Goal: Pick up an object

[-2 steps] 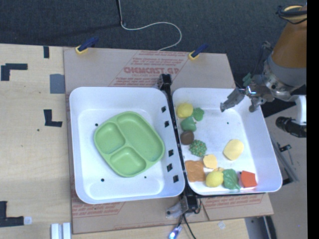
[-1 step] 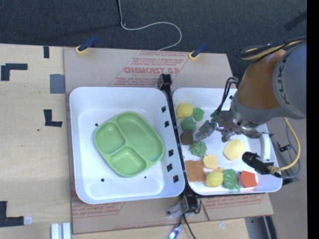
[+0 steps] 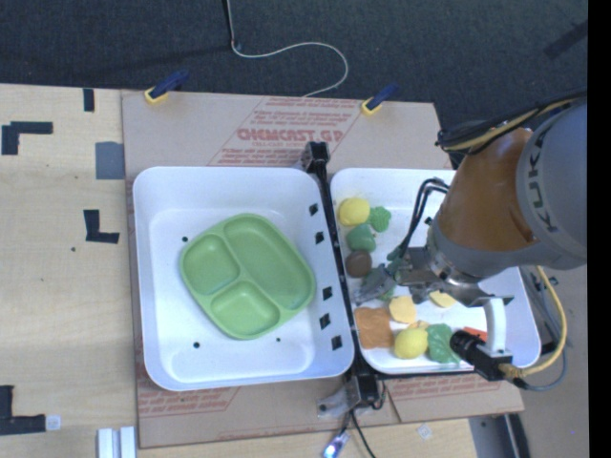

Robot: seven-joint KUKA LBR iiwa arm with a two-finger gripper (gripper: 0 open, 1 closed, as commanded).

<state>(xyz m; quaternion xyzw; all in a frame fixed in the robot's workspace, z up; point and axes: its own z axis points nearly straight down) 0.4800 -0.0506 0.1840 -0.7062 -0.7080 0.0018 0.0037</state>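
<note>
Two bins point(image 3: 153, 256): green tray point(image 3: 248, 275), toy food point(image 3: 401, 327).

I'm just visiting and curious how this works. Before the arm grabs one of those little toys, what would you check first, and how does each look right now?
1. Gripper over the right white bin, low among the toys: ok.
2. Fingers open or shut: cannot tell.
3. Anything held already: cannot tell.
4. Target near: small brown round piece lies just beside the gripper: ok.
5. Crowding: orange flat block, yellow lemon-shaped toy and green leafy toy lie close together: not ok.
6. Green divided plate in the left bin, out of the way: ok.
</note>
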